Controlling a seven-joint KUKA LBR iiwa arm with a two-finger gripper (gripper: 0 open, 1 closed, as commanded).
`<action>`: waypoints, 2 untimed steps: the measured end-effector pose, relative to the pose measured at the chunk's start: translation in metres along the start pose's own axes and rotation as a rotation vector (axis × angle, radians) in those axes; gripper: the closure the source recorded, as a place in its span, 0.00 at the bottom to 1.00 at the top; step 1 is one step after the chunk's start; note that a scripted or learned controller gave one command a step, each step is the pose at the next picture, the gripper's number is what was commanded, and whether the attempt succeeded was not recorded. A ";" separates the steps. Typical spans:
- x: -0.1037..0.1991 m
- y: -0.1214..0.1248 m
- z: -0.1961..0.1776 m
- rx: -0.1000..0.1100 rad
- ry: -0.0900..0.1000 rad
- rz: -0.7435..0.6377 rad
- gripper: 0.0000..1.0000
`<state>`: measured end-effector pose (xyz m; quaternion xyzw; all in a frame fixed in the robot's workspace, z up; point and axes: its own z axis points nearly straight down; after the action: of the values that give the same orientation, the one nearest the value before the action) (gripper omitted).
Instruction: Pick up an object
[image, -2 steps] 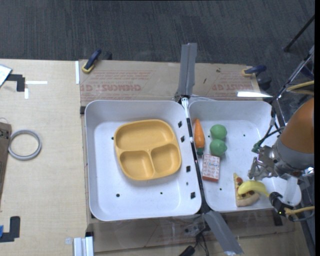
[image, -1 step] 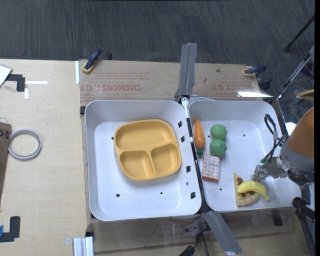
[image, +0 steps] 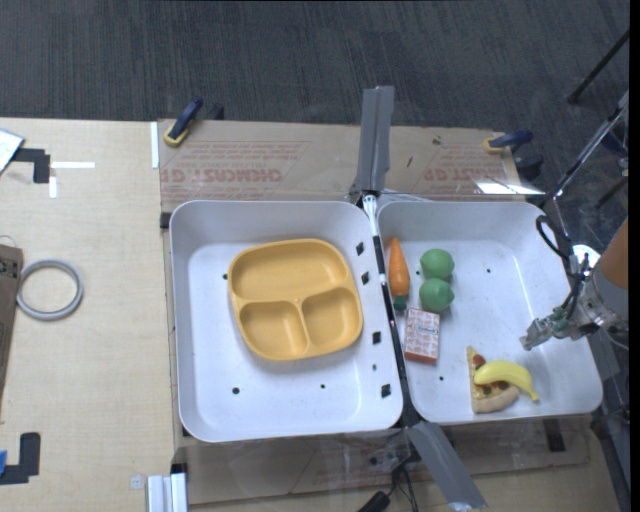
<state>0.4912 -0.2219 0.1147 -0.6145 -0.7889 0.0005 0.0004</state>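
The right bin (image: 500, 225) holds an orange carrot (image: 398, 267) along its left wall, two green round fruits (image: 436, 264) (image: 436, 294), a small red and white carton (image: 422, 335), and a yellow banana (image: 506, 376) lying across a pizza-slice toy (image: 484, 397). A yellow divided plate (image: 295, 297) lies in the left bin (image: 200, 380). My gripper (image: 545, 333) hangs low at the right bin's right side. It is above and to the right of the banana, apart from it, and nothing shows in it.
A grey tape roll (image: 45, 289) lies on the wooden bench at far left. Blue-and-yellow clamps (image: 184, 120) (image: 510, 141) pin the cardboard behind the bins. A metal divider (image: 376, 140) rises between the bins. Cables hang at the right.
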 end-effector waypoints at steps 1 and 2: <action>0.001 0.057 0.025 -0.001 0.000 -0.411 1.00; -0.024 0.096 0.024 -0.003 -0.002 -0.676 1.00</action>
<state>0.5898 -0.2214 0.0908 -0.3182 -0.9480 -0.0001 -0.0013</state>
